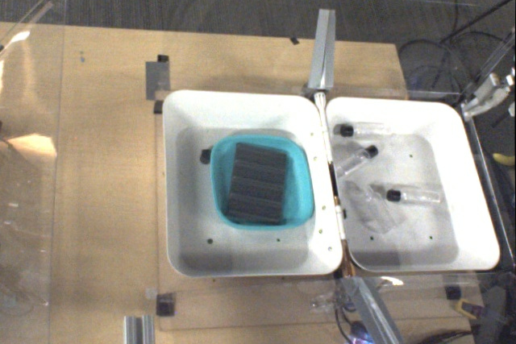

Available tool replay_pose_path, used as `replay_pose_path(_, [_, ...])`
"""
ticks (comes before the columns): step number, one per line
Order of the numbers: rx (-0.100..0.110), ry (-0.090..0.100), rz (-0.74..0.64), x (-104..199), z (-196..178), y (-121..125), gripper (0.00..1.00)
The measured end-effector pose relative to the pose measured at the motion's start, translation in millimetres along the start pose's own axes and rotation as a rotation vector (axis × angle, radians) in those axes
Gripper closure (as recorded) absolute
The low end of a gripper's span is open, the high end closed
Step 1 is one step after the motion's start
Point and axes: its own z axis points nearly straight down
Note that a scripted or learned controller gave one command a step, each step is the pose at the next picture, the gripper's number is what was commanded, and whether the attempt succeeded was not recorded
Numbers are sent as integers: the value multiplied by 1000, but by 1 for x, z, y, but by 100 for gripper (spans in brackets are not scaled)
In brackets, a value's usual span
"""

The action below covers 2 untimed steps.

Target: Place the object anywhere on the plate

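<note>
While dark ridged block [258, 182] lies flat on teal plate [300, 173] in left bin [185, 173], clear black-capped tubes [411, 195] sit in right bin [459, 173]; hand state: cannot tell.

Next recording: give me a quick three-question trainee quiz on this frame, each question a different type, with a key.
1. True or false: the dark ribbed block lies on the turquoise plate.
2. Multiple choice: which bin holds the clear tubes with black caps? A) the left bin B) the right bin C) both bins
3. Fill in: a small black object sits just off the plate's ______ edge, as the camera sees it.

Key: 1 true. 2 B. 3 left.
</note>
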Motion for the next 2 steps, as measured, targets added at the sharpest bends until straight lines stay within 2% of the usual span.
replay_pose_path(1, [2, -2, 121, -45, -10, -42, 0])
replay_pose_path(2, [4, -1, 240, -39, -10, -41, 0])
